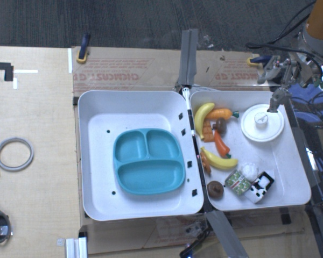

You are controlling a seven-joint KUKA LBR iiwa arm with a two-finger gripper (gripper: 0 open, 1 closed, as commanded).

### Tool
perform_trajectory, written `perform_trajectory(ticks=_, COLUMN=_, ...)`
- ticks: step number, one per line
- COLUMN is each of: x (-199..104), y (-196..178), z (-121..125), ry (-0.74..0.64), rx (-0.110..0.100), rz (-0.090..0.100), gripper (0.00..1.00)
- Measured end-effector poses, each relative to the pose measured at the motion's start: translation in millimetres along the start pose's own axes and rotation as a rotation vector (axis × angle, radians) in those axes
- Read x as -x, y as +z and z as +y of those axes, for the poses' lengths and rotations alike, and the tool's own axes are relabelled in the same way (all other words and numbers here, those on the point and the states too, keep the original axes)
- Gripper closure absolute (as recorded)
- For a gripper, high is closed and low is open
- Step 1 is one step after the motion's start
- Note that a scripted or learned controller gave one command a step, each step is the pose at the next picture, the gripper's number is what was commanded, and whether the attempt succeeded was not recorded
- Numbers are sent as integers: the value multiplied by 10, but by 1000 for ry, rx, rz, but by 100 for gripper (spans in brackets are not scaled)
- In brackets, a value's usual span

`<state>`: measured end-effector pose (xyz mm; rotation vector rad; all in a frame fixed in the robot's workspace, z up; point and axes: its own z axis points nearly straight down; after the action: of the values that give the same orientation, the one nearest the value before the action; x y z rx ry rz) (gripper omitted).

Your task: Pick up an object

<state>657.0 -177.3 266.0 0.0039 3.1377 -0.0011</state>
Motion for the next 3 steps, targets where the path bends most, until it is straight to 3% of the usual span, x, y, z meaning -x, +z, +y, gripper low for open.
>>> perform_trajectory(ticks=1, x=-197, y=1543, z=612, ry=-17, rx=0, rz=1, gripper=0)
perform_trajectory(ticks=2, x=-736, y=1719, z=778, ry=107, rx=-1, rz=-2, gripper=0)
perform_trajectory(ticks=3, x=-1240, y=1730, z=783, ry=139, rx=-1, rz=1, gripper=0)
